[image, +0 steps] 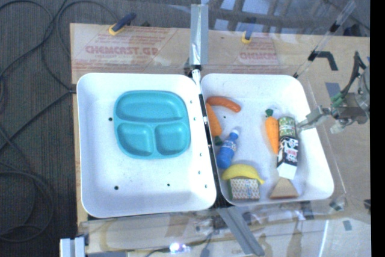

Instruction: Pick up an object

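Note:
The right bin (307, 93) holds several toys. An orange sausage (223, 103) lies at its back left, with an orange piece (214, 121) against the left wall. Nearer the front are a blue bottle (227, 151), a yellow banana (242, 173) and a small patterned box (245, 189). A carrot (272, 133) lies next to a long black-and-white carton (288, 150), and a brown wedge (284, 190) sits at the front. My gripper (344, 110) hangs just outside the bin's right wall, level with the carrot, and touches nothing.
The left bin (96, 177) holds a teal divided plate (153, 123). A metal post (198, 39) stands behind the seam between the bins. Clear plastic shields rise around the right bin's back and right side. Cables lie on the floor at the left.

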`<state>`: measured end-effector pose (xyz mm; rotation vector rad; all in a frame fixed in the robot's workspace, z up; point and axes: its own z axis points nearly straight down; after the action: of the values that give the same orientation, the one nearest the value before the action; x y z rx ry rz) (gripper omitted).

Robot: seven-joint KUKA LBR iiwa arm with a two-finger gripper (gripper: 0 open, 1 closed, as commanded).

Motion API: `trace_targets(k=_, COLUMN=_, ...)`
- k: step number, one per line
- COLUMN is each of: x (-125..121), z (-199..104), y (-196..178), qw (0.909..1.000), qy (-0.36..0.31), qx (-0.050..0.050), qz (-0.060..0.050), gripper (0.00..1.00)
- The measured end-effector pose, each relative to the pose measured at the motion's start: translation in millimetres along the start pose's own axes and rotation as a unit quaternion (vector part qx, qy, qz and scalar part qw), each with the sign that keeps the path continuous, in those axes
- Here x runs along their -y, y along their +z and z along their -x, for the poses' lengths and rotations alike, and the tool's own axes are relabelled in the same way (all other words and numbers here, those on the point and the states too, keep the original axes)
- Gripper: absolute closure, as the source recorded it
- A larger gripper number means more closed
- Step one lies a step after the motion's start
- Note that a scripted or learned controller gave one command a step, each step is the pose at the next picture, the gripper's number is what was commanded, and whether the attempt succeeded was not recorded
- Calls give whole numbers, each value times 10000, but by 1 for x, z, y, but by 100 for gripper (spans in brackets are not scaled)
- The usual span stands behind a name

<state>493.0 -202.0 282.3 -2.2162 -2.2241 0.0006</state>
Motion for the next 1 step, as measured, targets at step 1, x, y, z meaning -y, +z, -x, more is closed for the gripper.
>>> trace_targets(k=1, x=8, z=-2, y=-54, qw=9992, qy=408, qx=9, qz=12, gripper=0)
